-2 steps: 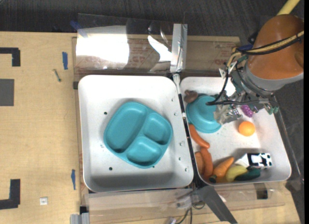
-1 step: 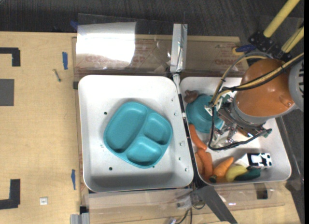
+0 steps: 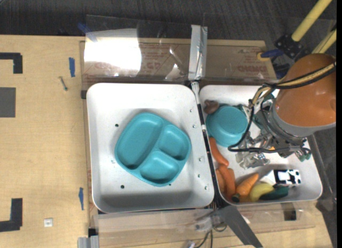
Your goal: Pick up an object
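Arm over the right bin, gripper low among the toys; finger state could not be told.

Nearest the frame's bottom, in the right bin [image 3: 315, 191], lay a yellow banana [image 3: 260, 190], an orange carrot [image 3: 246, 183], a second carrot [image 3: 226, 180] against the divider and a black-and-white toy [image 3: 287, 177]. Just above them the gripper [image 3: 255, 157] hung close over the bin floor, nothing visibly between its fingers. Farther up sat a teal bowl [image 3: 230, 123]. The left bin [image 3: 101, 102] held a teal divided plate [image 3: 153, 147].
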`<state>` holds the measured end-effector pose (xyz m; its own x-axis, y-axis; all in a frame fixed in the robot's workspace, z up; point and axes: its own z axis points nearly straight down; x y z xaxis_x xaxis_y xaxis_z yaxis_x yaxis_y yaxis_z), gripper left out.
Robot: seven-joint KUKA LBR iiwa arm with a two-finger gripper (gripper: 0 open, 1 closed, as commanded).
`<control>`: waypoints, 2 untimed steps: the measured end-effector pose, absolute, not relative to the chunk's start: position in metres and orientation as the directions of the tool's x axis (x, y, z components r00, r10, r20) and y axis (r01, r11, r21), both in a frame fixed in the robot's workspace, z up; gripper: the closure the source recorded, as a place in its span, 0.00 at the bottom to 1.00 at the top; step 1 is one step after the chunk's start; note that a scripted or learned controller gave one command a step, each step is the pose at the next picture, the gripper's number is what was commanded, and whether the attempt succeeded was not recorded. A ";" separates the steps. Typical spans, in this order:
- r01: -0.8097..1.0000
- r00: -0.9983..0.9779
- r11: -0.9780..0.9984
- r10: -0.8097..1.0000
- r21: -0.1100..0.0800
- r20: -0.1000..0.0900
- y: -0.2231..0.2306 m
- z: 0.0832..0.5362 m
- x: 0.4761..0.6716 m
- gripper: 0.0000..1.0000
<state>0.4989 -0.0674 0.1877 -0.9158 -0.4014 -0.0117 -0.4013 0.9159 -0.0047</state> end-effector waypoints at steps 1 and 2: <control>-0.444 -0.896 0.896 -0.444 -0.009 -0.013 -0.143 0.090 0.535 1.00; -0.360 -0.933 0.933 -0.360 -0.004 -0.018 -0.065 0.191 0.590 1.00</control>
<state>0.5904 -0.0647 0.1915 -0.9329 -0.3597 -0.0178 -0.3597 0.9331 -0.0044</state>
